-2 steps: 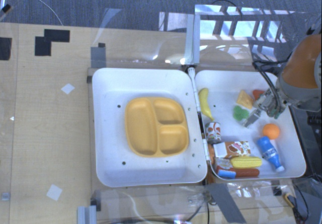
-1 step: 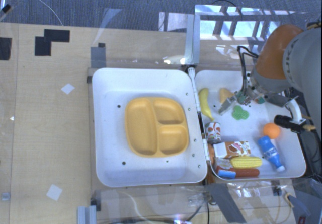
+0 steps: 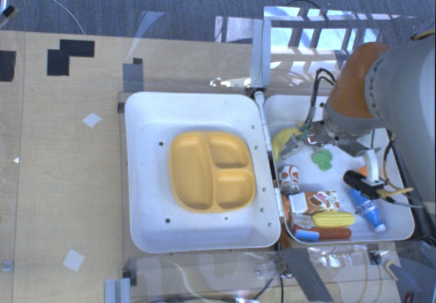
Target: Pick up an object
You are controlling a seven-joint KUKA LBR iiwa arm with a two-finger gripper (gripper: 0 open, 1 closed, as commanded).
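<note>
My gripper (image 3: 304, 141) hangs low over the back left part of the right bin (image 3: 402, 227). It is right beside a yellow fruit-like piece (image 3: 285, 138) and just above a small green toy (image 3: 322, 158). Nothing shows as held in it. The grey arm with its orange band (image 3: 354, 84) covers the bin's back right. Nearer the front lie a small printed can (image 3: 289, 178), a printed box (image 3: 321, 201), a corn cob (image 3: 333, 218), a red sausage (image 3: 332, 233), a blue piece (image 3: 306, 235) and a blue bottle (image 3: 368, 210).
The left bin (image 3: 146, 158) holds a yellow divided plate (image 3: 211, 171) at its middle. A low wall (image 3: 270, 165) separates the two bins. An orange bit (image 3: 374, 172) shows near the right bin's right side. Bare wooden bench extends to the left.
</note>
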